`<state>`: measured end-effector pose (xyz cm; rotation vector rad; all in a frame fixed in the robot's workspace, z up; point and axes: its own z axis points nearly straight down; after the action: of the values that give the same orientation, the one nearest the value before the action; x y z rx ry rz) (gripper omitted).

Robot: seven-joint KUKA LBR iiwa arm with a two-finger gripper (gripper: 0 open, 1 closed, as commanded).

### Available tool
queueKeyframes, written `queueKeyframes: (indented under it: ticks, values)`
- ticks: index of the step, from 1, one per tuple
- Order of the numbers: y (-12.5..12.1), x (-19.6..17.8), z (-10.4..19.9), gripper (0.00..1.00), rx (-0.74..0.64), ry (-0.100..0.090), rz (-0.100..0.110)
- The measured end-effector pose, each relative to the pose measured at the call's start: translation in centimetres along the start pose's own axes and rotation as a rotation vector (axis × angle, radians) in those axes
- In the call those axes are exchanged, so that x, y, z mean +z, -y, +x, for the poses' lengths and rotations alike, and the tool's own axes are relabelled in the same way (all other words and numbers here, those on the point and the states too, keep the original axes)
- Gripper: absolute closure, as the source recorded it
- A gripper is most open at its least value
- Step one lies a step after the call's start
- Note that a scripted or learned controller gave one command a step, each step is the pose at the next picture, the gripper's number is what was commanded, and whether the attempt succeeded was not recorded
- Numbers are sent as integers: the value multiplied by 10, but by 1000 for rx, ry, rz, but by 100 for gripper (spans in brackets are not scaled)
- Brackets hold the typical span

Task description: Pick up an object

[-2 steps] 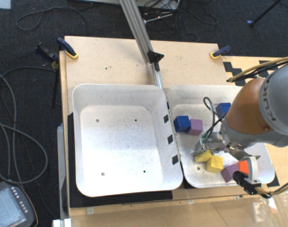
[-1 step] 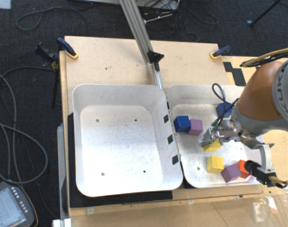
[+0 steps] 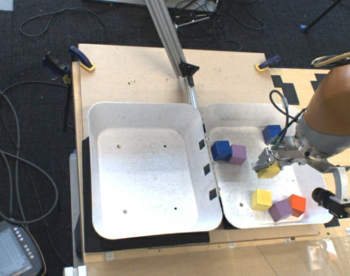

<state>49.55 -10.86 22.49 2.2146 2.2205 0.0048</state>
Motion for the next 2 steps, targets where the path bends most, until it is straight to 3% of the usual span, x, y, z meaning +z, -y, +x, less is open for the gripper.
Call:
queueKeyframes:
  ticks: [1, 2]
  values:
    - [-2, -49, 0, 100, -1, 0, 0]
    - [-19, -51, 46, 100, -5, -2, 4]
